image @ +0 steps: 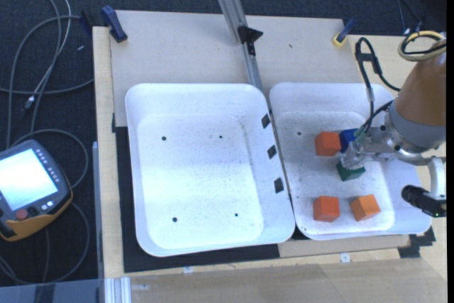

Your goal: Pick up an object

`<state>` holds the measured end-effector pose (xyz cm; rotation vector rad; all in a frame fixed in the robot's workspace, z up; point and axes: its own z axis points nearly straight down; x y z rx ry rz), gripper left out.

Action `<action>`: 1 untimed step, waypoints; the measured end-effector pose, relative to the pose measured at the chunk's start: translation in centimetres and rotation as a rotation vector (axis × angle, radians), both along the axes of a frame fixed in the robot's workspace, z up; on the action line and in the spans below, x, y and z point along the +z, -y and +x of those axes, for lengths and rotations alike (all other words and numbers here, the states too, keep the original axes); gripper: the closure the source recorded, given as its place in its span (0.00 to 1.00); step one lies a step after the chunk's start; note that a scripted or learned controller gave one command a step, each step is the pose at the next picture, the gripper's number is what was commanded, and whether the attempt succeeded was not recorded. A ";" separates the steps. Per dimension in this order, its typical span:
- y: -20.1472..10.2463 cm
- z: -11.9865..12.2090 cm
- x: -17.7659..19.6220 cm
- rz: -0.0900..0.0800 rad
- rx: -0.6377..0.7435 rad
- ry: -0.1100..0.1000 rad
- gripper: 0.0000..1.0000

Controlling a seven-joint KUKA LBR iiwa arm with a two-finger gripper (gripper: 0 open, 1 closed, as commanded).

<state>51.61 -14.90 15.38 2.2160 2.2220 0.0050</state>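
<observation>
— Looking down from the camera view, which bin has things in it?

— The right bin (305, 220) has them. Three orange blocks lie in it: one orange block (327, 143) at the upper middle, a second orange block (325, 208) near the lower rim, and a third orange block (365, 207) just right of the second. A blue block (348, 138) sits touching the first orange one on its right. A small green piece (349, 171) lies just below the hand.

— And the left bin (191, 167)?

— Its white floor shows dark specks and four small dots.

— Where is the arm?

— It reaches in from the right, with the orange band (425, 92) above the grey wrist. The hand (357, 155) is low over the right bin, beside the blue block and directly above the green piece. Whether it grips anything cannot be told from here.

— The count?

— Two bins on the desk (184, 46); three orange blocks, one blue, one green.
</observation>
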 end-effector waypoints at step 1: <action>0.0 0.0 -0.1 0.000 0.000 -0.001 0.00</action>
